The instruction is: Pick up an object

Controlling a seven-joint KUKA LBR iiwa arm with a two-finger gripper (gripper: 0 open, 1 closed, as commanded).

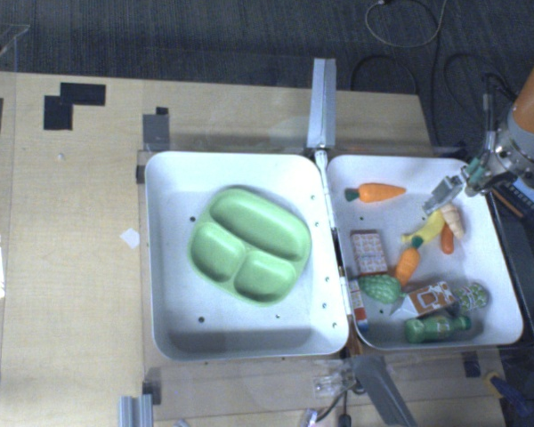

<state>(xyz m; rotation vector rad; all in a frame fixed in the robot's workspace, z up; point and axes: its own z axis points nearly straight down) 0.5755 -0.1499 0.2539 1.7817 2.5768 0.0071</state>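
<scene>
1. A light wooden bench (62, 265) is seen from above, with dark grey floor (205, 16) along the far side
2. Black wires (409, 25) are seen lying on the floor at the far right
3. Four small black squares and blocks (71, 103) are stuck on the bench at the far left
4. A grey metal bar (321, 105) is set upright on the bench between the two bins, at the far side
5. Two white bins are counted, side by side and touching: the left bin (169, 238) and the right bin (507, 310)
6. One green tray (249, 243) with three hollows is laid in the middle of the left bin
7. Two toy carrots are counted in the right bin: one carrot (378, 192) at the far side, lying flat, and one smaller carrot (408, 262) near the middle
8. One yellow banana (427, 229) is seen just beside the smaller carrot, and one small red-orange piece (448, 240) is to its right
9. One brown waffle block (368, 251) is on the left of that bin, with one green leafy toy (380, 288) just nearer
10. One green bottle (438, 327) is laid flat at the near side, and one small printed box (432, 298) is just beyond it
11. The arm (529, 118) is reached in from the far right, and the gripper (449, 192) is held over the far right part of the right bin, above the banana
12. Nothing is seen held in the gripper; how far it is open cannot be told
</scene>
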